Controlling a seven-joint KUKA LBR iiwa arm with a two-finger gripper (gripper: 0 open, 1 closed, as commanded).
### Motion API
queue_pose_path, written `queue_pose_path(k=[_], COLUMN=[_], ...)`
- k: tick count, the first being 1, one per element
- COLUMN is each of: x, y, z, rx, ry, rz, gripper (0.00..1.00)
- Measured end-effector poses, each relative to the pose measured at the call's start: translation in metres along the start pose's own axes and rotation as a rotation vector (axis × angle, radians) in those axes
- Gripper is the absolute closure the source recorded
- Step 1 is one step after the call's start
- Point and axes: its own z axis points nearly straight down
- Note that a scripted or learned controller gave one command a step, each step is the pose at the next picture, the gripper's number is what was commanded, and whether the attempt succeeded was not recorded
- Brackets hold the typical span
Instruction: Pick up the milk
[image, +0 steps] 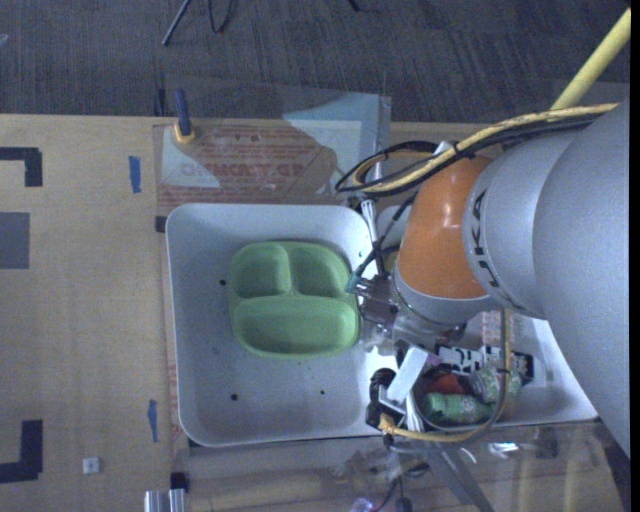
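Green divided tray (294, 299) lying in left white bin (200, 330); at its three o'clock, grey arm (560, 220) over cluttered right bin (560, 400)

Two white bins sit side by side — the left bin (190, 330) and the right bin (560, 400). One green divided tray (293, 299) lies in the left — one arm (540, 220) overhead.

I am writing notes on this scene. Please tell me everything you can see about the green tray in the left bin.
The green tray is a matte, plastic-looking dish with rounded corners and a raised rim. Ridges divide it into three compartments: two smaller ones on the upper side and one long one below. It lies flat on the floor of the left white bin, towards the bin's right wall. Nothing can be seen inside it. The arm's wrist hangs close to its right edge; contact cannot be judged.
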Motion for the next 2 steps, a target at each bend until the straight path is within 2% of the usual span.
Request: queue_pose_path(k=[1, 2], x=[0.0337, 0.0343], y=[-0.006, -0.006], z=[-0.0439, -0.053], rx=[-0.005, -0.004], ry=[0.0, -0.001], rz=[-0.124, -0.127], gripper=[1.0, 1.0])
